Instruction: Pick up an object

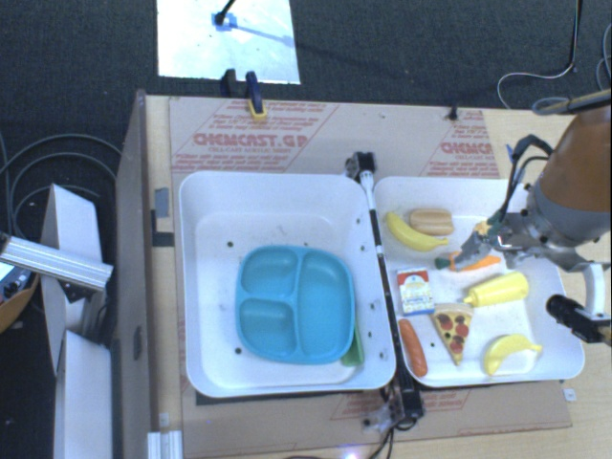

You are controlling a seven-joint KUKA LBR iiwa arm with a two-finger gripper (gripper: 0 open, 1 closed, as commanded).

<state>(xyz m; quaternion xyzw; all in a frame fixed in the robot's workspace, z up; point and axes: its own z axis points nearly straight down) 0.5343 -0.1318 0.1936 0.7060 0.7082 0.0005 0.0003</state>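
Nearest the camera, along the right bin's front edge, lie a sausage, a pizza slice and a yellow banana piece. Behind them, the end effector hovers low over a carrot, fingers slightly parted, gripping nothing. A mustard bottle lies just beside the carrot; closing off-centre would likely nudge it or make the thin carrot slip free.
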